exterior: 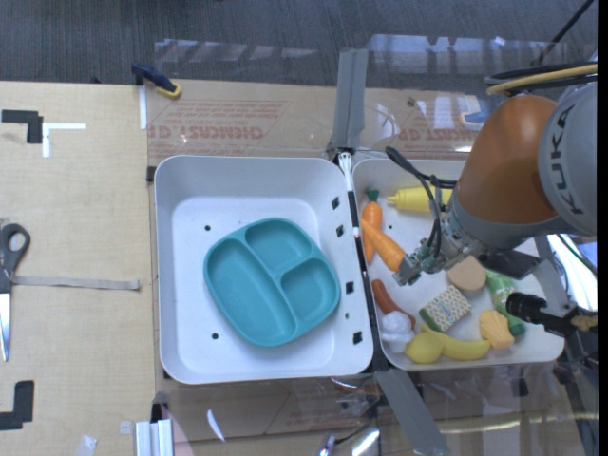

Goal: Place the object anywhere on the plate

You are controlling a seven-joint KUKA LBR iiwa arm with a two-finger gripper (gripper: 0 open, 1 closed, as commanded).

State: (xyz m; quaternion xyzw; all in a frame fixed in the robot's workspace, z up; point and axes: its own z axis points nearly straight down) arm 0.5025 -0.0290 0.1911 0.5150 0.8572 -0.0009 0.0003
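Observation:
A teal divided plate [271, 281] lies in the left white bin [180, 183]. The right bin [546, 354] holds the toy foods. My gripper [409, 270] hangs low over that bin's left part, just right of an orange carrot [379, 239] and above a red sausage [384, 297]. The grey arm with its orange band [508, 164] covers the bin's upper right. I see nothing clearly held.
Around the gripper lie a yellow squash-like piece [414, 199], a tan bread slice [467, 275], a speckled cube [446, 307], a white garlic [397, 327], a banana [446, 349], a yellow piece [496, 329] and green pieces [501, 288]. Scissors [9, 255] rest on the bench at the far left.

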